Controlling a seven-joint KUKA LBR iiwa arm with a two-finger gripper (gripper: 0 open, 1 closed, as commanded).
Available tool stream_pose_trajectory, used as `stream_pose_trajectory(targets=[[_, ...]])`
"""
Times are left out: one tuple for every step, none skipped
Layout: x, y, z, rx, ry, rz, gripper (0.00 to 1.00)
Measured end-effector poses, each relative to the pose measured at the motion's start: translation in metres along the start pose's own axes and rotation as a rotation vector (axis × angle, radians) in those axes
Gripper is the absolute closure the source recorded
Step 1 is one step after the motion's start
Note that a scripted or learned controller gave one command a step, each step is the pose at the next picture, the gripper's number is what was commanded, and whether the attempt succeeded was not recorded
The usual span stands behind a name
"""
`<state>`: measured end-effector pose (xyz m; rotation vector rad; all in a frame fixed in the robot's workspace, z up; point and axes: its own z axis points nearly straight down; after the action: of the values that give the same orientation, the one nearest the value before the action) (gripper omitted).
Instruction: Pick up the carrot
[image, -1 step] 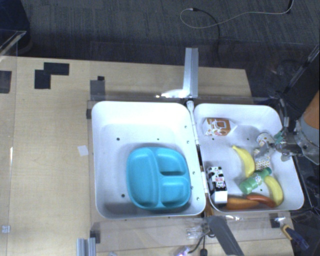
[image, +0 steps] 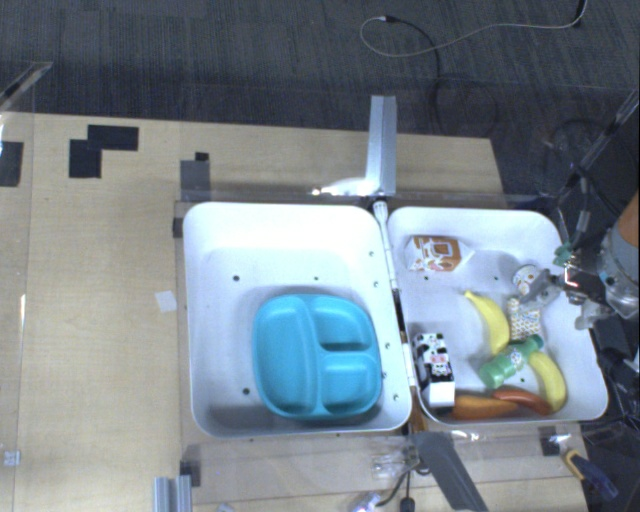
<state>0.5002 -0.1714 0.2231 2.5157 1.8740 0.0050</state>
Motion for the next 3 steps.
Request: stream_pose_trajectory(targets=[[0.037, -0.013, 0.13, -0.002, 0.002, -0.351, 0.0], [0.041, 0.013, 0.132, -0.008, -0.002, -0.767, 0.0], [0.125, 0.073, 0.037, -0.004, 0.001, -0.915, 0.0]])
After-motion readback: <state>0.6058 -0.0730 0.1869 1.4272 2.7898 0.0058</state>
